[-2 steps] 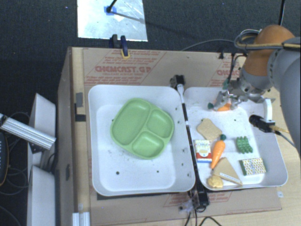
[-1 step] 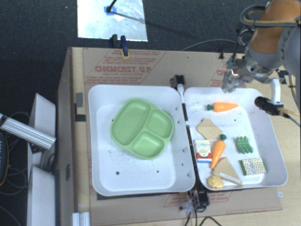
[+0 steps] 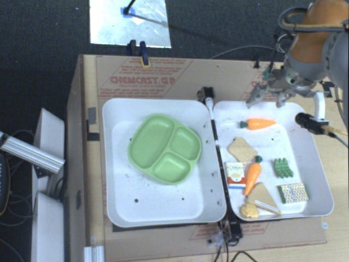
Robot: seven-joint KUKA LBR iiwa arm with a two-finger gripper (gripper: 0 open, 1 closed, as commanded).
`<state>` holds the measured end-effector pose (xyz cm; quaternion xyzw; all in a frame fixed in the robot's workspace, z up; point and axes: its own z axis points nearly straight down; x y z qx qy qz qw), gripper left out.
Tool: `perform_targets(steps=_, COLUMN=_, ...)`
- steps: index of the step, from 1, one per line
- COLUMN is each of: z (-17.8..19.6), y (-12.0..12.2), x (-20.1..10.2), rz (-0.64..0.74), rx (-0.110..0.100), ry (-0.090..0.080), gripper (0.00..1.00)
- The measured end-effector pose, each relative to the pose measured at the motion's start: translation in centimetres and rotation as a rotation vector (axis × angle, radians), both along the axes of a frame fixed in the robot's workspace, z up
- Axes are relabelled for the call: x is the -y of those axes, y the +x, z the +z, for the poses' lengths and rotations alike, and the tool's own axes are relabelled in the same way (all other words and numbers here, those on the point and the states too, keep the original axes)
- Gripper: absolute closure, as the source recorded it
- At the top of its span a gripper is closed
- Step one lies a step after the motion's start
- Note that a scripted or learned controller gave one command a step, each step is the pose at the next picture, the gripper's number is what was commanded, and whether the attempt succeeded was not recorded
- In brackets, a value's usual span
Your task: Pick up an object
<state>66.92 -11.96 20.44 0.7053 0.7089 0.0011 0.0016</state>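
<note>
My gripper (image 3: 269,98) hangs over the back edge of the right bin (image 3: 316,162), open, with nothing between its fingers. Just in front of it an orange toy carrot (image 3: 257,124) lies sideways on the bin floor. A second carrot (image 3: 251,176) lies further forward, beside a tan bread slice (image 3: 241,149) and a small red-and-white carton (image 3: 235,173). A green ridged piece (image 3: 282,168), a patterned block (image 3: 292,192), a tan wedge (image 3: 262,195) and a yellowish lump (image 3: 249,210) fill the front of that bin.
The left bin (image 3: 122,201) holds a green divided plate (image 3: 164,148). A black clamp (image 3: 207,94) sits where the two bins meet at the back. Cardboard (image 3: 142,78) lies under both bins.
</note>
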Motion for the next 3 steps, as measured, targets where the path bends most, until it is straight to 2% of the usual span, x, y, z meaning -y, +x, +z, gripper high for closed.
perform_targets(steps=1, z=-10.6, y=-0.2, x=1.4, rz=-0.002, rx=0.005, ry=-0.002, gripper=0.00)
perform_targets(steps=2, z=-9.0, y=0.1, x=1.3, rz=0.002, rx=0.014, ry=-0.002, gripper=1.00)
perform_targets(steps=3, z=2.3, y=0.1, x=-5.4, rz=0.001, rx=0.004, ry=0.001, gripper=1.00)
